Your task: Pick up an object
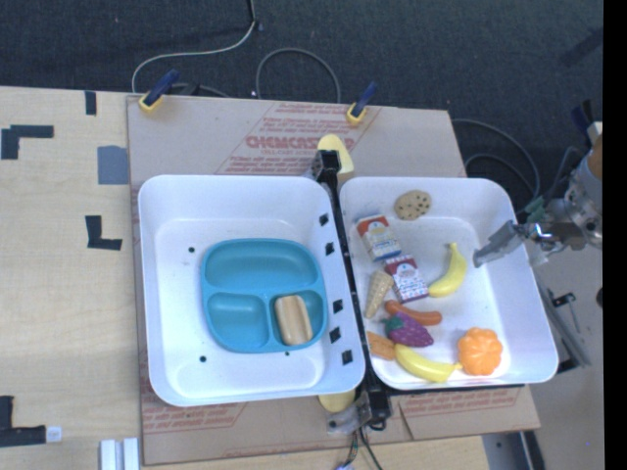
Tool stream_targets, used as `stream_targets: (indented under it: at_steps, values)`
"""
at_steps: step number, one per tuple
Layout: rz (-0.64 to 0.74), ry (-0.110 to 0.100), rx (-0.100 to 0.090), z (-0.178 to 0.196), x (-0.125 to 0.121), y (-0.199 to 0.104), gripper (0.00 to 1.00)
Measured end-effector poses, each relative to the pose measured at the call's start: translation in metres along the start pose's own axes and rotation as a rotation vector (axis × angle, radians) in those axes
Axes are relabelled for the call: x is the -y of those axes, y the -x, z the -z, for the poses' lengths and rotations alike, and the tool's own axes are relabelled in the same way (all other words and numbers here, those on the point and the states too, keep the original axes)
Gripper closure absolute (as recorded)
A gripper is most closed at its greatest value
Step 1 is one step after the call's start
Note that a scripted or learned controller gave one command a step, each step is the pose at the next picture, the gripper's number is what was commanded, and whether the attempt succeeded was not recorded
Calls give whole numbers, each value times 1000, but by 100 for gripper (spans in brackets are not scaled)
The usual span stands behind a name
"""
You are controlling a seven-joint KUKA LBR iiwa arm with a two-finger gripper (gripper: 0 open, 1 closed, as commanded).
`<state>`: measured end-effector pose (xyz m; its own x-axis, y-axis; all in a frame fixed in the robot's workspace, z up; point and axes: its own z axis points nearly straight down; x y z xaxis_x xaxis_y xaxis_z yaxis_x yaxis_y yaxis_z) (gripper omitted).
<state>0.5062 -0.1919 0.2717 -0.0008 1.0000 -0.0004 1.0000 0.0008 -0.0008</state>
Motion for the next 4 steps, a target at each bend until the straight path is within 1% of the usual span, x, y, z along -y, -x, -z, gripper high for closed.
stream_targets:
  at_steps: [1,2,3,4]
  values:
    - [2,-6,-2,-93,-47,-10,0]
    - [-5,6,-1,-184,-51,8,0]
    - [0,8,2,-170,-52,8,100]
    - [7,5,2,-186,-103,-65,100]
